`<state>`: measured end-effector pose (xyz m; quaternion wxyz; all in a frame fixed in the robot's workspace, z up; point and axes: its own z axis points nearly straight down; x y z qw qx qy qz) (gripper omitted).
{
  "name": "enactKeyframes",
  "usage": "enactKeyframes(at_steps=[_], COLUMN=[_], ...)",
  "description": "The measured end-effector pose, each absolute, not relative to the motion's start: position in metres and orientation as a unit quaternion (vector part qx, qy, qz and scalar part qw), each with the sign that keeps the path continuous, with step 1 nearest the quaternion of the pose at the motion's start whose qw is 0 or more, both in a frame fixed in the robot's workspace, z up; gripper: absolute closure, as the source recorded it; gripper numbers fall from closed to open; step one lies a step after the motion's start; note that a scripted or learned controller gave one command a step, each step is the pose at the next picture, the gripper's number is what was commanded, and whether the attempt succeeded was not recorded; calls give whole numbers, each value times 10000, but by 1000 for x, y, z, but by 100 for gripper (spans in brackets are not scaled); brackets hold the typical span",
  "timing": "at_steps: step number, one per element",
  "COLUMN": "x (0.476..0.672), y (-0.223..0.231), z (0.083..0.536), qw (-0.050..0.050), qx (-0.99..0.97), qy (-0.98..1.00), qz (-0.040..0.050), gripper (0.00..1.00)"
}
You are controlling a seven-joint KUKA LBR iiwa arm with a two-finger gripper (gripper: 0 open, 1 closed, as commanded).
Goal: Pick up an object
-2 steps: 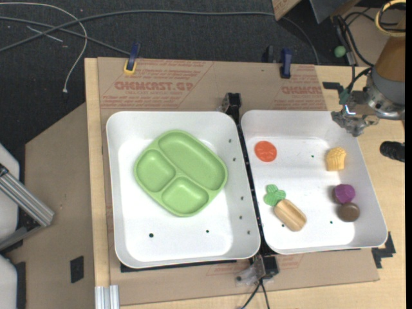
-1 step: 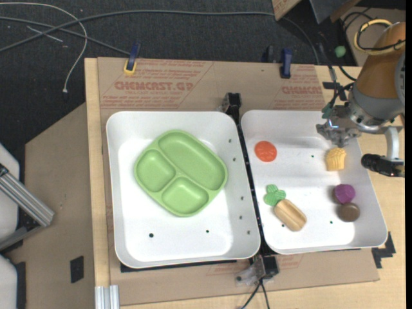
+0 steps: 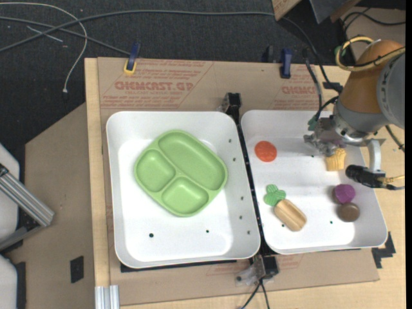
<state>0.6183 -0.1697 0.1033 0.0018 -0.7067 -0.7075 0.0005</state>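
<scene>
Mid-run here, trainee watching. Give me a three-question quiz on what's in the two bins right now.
1. True or false: the green divided plate lies in the left bin.
2. Which lies closest to the end effector? A orange round piece B yellow piece C purple piece
3. Fill in: the brown piece lies just below the ____ piece.

Key: 1 true. 2 B. 3 purple.

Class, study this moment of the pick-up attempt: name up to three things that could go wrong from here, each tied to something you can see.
1. The tool hangs over a yellow piece near the right bin's far wall; a descent slightly off could nudge it aside rather than catch it.
2. The purple piece and brown piece touch, so reaching for one may shove the other.
3. Cables trail beside the wrist and might snag.
</scene>
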Motion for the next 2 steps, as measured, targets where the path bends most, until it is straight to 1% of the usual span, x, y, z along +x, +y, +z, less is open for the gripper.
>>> enactKeyframes(at_steps=[1, 2], x=[618, 620], y=[-169, -169], z=[84, 97], qw=[21, 1], qx=[-7067, -7064], qy=[-7075, -7078], qz=[9, -6], gripper=[0, 100])
